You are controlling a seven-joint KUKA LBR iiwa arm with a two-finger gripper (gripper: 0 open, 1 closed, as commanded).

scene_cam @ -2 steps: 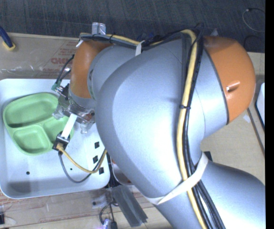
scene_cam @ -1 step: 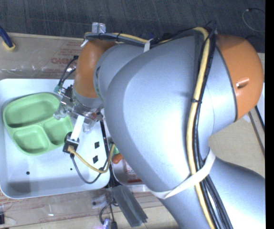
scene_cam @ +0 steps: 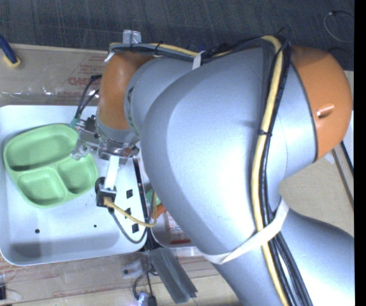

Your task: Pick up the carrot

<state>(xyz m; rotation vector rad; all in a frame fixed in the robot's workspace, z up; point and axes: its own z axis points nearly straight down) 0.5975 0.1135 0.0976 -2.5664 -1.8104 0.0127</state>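
Reaching over the left bin (scene_cam: 55, 234), the gripper (scene_cam: 82, 143) is seen at the green tray (scene_cam: 43, 164)'s right edge; its state cannot be told.

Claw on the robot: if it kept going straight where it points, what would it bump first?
Probably the green divided plastic plate, at its right rim, in the left white bin. The claw hangs right at that edge, but depth is hard to judge.

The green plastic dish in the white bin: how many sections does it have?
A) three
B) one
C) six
A: the green plastic dish in the shallow white bin has one long section and two smaller ones beside it, which makes three.
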